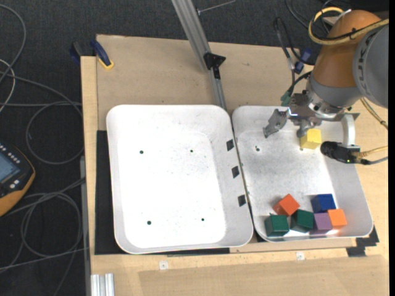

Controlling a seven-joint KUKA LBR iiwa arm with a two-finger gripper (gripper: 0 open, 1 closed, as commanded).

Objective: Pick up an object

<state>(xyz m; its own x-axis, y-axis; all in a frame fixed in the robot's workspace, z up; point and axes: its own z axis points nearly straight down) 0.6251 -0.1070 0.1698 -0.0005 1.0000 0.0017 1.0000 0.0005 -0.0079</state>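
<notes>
Gripper (290,126) hangs over the right bin's (290,171) far end, fingers spread, yellow block (310,139) beside one finger, not pinched — grasp looks unsecured.

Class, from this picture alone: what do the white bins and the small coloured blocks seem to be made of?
White bins: likely moulded plastic; smooth, rounded corners, slight sheen, speckled with marks. Coloured blocks: possibly painted wood or foam; flat matte faces, crisp edges. The look leaves it open.
</notes>
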